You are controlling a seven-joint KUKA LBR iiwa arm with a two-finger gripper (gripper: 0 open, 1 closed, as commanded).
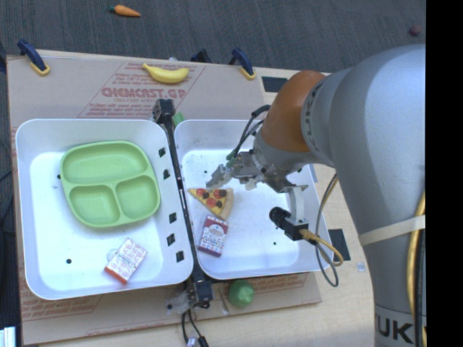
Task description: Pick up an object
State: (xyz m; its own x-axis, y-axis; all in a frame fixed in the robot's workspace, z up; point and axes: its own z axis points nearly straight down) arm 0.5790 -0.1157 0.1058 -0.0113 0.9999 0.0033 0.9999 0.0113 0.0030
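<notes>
The gripper (219, 178) hovers just above the pizza slice (213, 199) in the right bin (304, 262), its finger state impossible to tell.

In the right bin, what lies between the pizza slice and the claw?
Nothing: in the camera view the claw hangs just above the pizza slice, and a narrow strip of bare white bin floor separates them.

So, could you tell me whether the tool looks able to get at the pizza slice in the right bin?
Probably yes: the tool hovers just above the pizza slice, whose top is uncovered; the small carton lies apart.
</notes>
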